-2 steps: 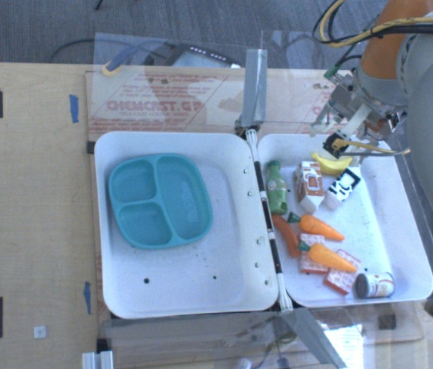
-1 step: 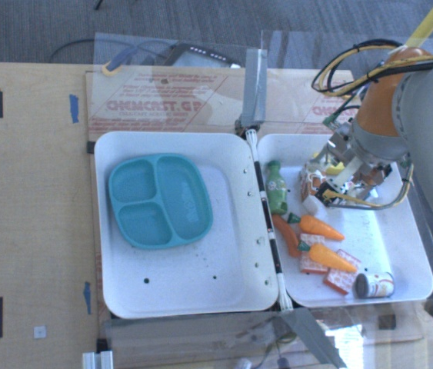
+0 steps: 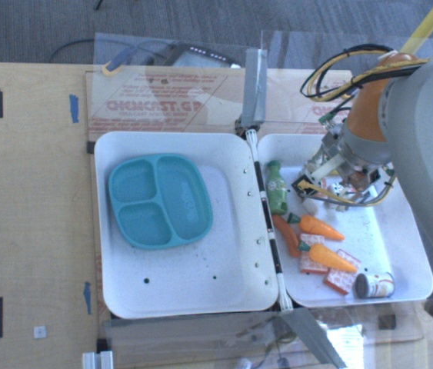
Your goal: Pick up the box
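Box (image 3: 314, 264) among the carrots, well below the claw (image 3: 325, 184); claw state impossible to tell.

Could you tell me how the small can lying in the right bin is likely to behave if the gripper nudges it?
The can lies on its side, so it would probably roll. It sits close to the bin's lower right wall, which may stop it. It looks small, so likely light and easily knocked away. A box lies beside it and might get shoved too.
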`<state>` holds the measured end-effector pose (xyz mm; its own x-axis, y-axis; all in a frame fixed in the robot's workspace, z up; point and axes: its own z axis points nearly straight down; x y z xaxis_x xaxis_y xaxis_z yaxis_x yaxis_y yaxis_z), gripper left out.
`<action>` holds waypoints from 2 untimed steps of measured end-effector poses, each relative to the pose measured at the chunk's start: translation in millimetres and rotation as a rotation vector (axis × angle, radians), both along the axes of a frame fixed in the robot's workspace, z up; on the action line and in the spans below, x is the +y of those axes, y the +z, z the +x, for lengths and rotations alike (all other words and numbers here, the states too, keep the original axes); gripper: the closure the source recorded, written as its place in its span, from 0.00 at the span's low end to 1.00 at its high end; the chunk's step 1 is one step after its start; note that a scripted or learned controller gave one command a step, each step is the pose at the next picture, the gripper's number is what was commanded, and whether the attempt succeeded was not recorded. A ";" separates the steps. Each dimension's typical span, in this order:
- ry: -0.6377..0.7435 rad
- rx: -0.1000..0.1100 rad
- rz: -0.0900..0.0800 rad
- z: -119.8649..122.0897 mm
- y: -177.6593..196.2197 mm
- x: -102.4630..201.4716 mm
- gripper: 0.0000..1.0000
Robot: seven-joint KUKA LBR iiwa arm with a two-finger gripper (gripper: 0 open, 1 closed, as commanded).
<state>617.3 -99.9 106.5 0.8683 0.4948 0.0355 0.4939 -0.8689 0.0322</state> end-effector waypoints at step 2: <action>-0.109 0.047 0.014 39.2 78.9 94.6 1.00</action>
<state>656.5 -5.3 185.3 0.9179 0.3968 -0.0003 0.3968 -0.9179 -0.0009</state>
